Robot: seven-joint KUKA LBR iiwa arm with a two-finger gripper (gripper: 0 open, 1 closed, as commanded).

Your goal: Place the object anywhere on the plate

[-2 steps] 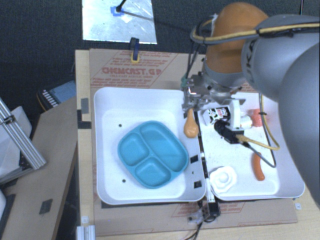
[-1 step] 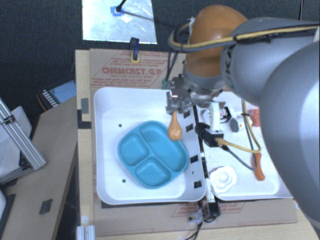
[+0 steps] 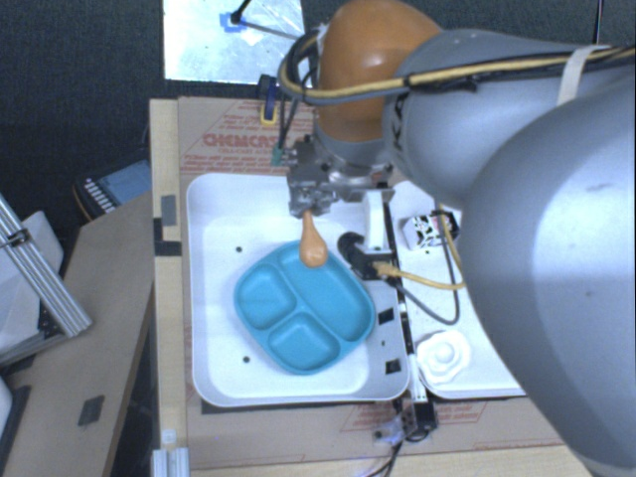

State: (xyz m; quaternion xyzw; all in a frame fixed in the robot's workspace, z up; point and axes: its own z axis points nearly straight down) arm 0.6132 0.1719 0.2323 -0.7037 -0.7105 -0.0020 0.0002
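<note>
Camera view shows the pincer (image 3: 311, 207) gripping an orange pear-shaped object (image 3: 313, 243) by its narrow top, dangling over the far rim of the blue plate (image 3: 298, 311). Placing seems in hand; next, lower slightly and release.

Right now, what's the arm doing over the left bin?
The arm's gripper is low over the left bin, above the far rim of the blue plate. An orange-tan object hangs down from it, narrow end up between the fingers, rounded end at the plate's rim. It looks held and not yet released. A white item sits in the right bin.
</note>
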